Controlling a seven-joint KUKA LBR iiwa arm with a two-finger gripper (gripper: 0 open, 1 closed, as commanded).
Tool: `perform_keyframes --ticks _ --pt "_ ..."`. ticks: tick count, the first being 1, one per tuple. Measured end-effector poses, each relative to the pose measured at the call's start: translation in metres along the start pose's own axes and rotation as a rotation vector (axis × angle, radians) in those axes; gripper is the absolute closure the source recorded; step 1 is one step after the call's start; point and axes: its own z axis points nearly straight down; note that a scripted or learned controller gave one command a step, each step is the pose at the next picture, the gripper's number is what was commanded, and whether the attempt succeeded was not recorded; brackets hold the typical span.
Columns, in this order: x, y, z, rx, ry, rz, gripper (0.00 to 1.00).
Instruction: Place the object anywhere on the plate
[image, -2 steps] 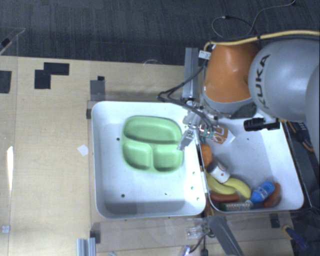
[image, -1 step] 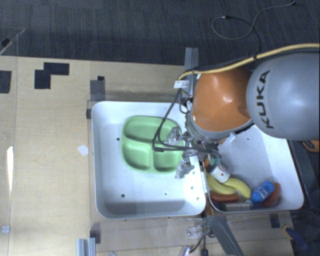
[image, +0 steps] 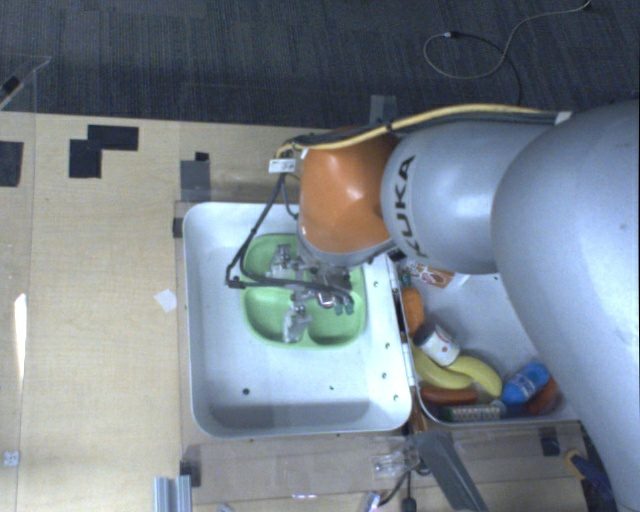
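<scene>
In the camera view, the large grey KUKA arm reaches in from the right and covers much of the right-hand shallow white bin, its orange band sitting above the wrist and over the upper edge of the left-hand shallow white bin. A black cable loops down from the wrist toward the left side of the plate. The light green, rounded-square plastic plate lies flat in the left bin, toward its upper right part, and the arm's metal two-finger gripper hangs directly over the plate's middle, hiding much of its surface. The tips are small and blurred against the green, so whether they are parted or pressed together cannot be told, and nothing can be made out between them. No separate item can be picked out on the plate, so the task's object and the way its long axis points cannot be identified. In the right bin, crowded at its lower edge beside the dividing wall, lie a yellow banana-shaped toy, an orange carrot-like piece, a small white and yellow piece, a blue item and a flat red piece. The pale wooden bench surrounds the bins, with black square markers near its far left edge.
</scene>
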Motion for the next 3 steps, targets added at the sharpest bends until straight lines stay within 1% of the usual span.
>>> perform_keyframes --ticks 1,2,3 --pt "0.073 -0.052 -0.083 0.002 0.001 0.155 0.0" --pt "0.032 -0.157 -0.097 0.004 -0.002 0.253 0.0" --pt "0.029 -0.156 -0.11 0.003 -0.014 0.253 1.0"
